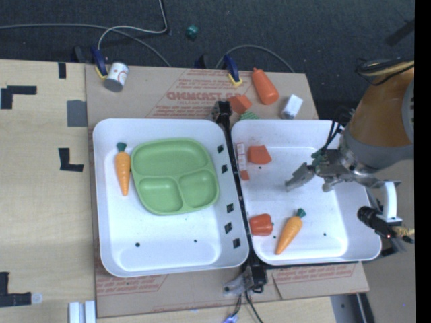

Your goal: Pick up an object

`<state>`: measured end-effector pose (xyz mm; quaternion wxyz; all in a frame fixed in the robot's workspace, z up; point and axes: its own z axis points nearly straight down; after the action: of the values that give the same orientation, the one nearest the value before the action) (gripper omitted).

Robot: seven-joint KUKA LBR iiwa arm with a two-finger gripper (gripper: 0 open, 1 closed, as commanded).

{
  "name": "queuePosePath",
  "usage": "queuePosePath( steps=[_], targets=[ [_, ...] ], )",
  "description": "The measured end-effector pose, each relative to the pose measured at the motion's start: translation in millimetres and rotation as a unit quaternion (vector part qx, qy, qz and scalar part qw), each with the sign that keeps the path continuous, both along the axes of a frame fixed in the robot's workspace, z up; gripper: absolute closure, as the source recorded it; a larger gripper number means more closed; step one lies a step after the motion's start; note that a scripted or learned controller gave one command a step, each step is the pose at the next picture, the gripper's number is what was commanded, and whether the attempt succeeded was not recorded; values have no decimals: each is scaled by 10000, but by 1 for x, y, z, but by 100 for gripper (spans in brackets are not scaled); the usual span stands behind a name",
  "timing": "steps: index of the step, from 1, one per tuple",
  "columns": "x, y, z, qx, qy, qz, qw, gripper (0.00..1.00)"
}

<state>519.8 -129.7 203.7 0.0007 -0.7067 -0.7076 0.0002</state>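
Note:
My gripper (312, 180) hangs over the right bin (337, 130), toward its right half, with its two fingers (296, 178) spread apart and nothing between them. Below it a toy carrot (288, 231) lies near the bin's front edge. A small red-orange piece (260, 224) rests to the carrot's left. Another orange block (258, 155) lies in the bin's upper left part. In the left bin (108, 180) sit a green divided plate (176, 175) and a second carrot (122, 169) by its left side.
Behind the bins on the cardboard lie an orange toy (264, 86), a white cube (292, 105), a small can (116, 76) and two clamps (234, 70). A black divider (232, 180) runs between the bins. Cables cross the dark floor at the back.

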Motion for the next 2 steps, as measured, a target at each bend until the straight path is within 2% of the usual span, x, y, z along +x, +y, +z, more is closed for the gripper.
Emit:
queuePosePath(
  steps=[1,2],
  targets=[
    [79,26,-70,1,9,4,10000,0],
    [143,23,-118,-9,-21,6,10000,0]
  ],
)
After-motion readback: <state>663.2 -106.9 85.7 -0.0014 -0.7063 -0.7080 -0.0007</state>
